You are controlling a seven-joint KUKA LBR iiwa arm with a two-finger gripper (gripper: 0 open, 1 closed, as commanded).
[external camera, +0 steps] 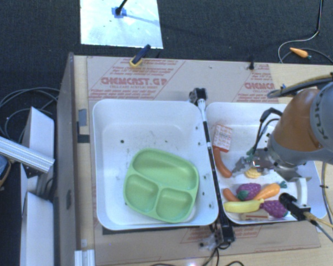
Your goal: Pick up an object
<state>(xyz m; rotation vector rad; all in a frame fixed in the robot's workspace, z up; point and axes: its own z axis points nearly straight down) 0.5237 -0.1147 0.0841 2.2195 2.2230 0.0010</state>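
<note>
Gripper [248,164] low inside right bin [241,111], fingers splayed apart, nothing between them. Hovering over the toy food pile, tips just beside small yellow piece [252,173] and close to orange sausage-shaped piece [221,163].

Candidate objects all in right bin: banana [243,206] along near wall, two purple grape bunches [248,191] and [274,208], carrot [267,192] between them, red-and-white packet [222,137] lying flat toward far side. Left bin [116,121] carries green divided plate [161,185], not a likely target from current pose.

Step, by the look of it: final approach or descent before grasp; no pick made yet.

Next move probably needs: centre over one item, drop until fingers straddle it, close, lift straight up. Yellow piece is nearest but small and crowded by neighbours, so risk of pinching two things or nudging one aside. Sausage-shaped piece looks easier if jaws line up across its short axis. Check for actual hold after lift.
</note>
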